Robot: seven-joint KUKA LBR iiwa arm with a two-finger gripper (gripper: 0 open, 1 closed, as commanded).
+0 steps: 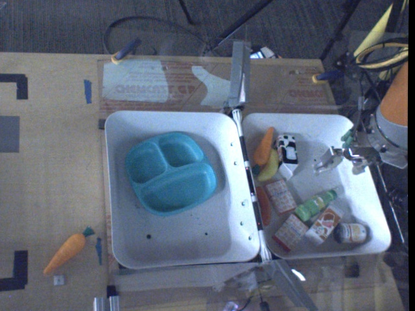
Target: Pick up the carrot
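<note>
An orange carrot (263, 146) lies at the upper left of the right bin (379, 212), against the divider and leaning on a yellow banana (271, 166). A second carrot (65, 252) with a green top lies on the bench, left of the left bin. My gripper (342, 163) hovers over the right side of the right bin, well to the right of the bin's carrot. It is open, with nothing between its fingers.
The left bin (123, 238) holds a blue divided plate (170, 172). The right bin also holds a black-and-white box (287, 149), a red-orange stick (262, 205), small cartons (281, 195), a green bottle (316, 205) and a can (351, 232).
</note>
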